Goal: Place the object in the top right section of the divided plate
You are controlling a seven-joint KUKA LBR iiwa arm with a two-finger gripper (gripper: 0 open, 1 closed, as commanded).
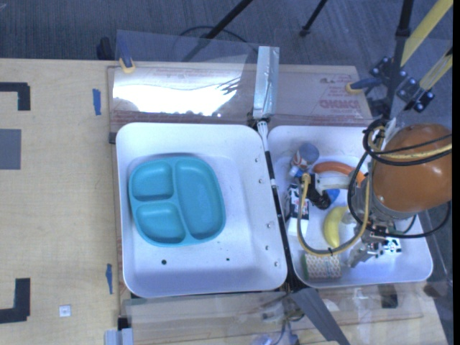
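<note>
Plate (pixel 176 200), teal, three sections, lies flat in the left bin (pixel 136 139), a little toward 9 o'clock of that bin's middle. Two smaller sections sit on its 9 o'clock side, one long section on its 3 o'clock side. All three sections look bare.

Right bin (pixel 420 264) holds a loose cluster of small things. A yellow banana-like piece (pixel 333 226) lies near the bin's middle. At about 12 o'clock from it there is an orange curved piece (pixel 333 168), and further toward 11 o'clock a small blue-grey cup (pixel 308 152). A pale mesh-patterned block (pixel 323 266) rests at 6 o'clock from the yellow piece, close to the bin's near rim. Some dark and mixed-colour bits lie along the bin's 9 o'clock wall; too small to name.

Arm (pixel 410 167) with its orange band hangs over the right bin's 3 o'clock half. The claw (pixel 370 250) is low, just beside the yellow piece on its 3 o'clock side. I cannot tell how the claw is set; cables and the wrist cover it. Nothing shows between its tips.

Both bins sit side by side on the counter (pixel 50 214).
</note>
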